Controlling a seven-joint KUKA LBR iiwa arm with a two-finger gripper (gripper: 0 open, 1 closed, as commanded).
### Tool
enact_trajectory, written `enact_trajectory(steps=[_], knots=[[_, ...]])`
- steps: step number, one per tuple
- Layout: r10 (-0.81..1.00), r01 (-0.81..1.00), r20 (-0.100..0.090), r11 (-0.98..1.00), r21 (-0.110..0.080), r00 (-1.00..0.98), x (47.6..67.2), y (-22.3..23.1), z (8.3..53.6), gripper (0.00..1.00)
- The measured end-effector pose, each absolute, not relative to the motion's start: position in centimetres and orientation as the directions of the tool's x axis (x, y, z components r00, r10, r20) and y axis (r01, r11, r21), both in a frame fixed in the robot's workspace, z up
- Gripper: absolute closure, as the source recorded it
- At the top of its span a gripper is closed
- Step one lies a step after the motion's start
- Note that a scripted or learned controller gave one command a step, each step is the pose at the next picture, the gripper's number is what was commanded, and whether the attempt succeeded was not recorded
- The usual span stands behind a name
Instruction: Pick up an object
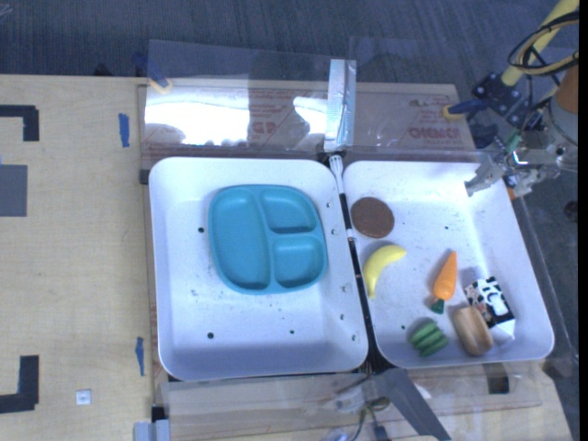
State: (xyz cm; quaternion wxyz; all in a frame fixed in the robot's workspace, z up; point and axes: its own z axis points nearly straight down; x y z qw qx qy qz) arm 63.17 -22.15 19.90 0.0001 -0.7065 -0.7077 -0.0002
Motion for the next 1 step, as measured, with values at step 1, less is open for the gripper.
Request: enact_trajectory(steps=[1], knots=[[0.999,0.999,0.012,0.044,0.007,-0.044,58.65,-20.92,9.69,0.0]])
